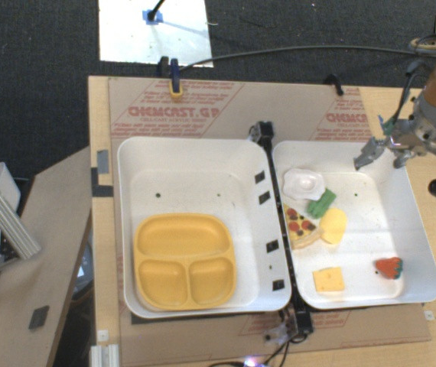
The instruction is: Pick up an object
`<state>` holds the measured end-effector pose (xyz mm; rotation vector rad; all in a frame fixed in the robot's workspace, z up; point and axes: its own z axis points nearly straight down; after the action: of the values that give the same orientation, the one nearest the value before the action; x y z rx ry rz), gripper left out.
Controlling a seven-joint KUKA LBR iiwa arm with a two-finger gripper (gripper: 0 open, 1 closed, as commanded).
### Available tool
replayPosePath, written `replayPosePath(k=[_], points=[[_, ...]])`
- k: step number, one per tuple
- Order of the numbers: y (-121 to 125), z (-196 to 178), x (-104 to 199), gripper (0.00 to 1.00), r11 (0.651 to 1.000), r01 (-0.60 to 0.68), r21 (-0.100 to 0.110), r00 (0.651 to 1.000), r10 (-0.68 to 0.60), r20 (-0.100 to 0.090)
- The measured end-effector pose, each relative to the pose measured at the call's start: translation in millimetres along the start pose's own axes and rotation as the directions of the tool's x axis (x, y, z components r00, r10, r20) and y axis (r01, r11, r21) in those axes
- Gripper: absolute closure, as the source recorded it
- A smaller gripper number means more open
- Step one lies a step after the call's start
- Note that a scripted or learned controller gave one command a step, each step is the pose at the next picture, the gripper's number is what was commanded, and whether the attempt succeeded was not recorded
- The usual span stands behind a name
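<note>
A red strawberry toy lies alone at the lower right of the right bin, well apart from its neighbours; it looks light, rigid and small, likely best pinched across its plump middle. Left of it sits a yellow cheese slice, flat and probably harder to lift. Farther up, a pizza piece, a yellow lump, a green block and a white item crowd together. The gripper hovers open and empty over the bin's upper right corner. A yellow divided tray occupies the left bin.
</note>
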<state>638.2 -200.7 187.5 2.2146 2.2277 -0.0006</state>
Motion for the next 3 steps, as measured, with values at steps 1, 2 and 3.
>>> replayPosePath(k=[1, 2, 3], points=[[6.4, 59.9, -1.6, 0.00, 1.000, 0.001, 0.001, 1.000, -0.001, 0.000], [6.8, 105.0, -1.0, 0.00, 1.000, 0.002, 0.000, 1.000, -0.002, 0.000], [8.8, 90.5, -1.4, 1.00, 1.000, 0.004, -0.006, 1.000, -0.004, 0.002]])
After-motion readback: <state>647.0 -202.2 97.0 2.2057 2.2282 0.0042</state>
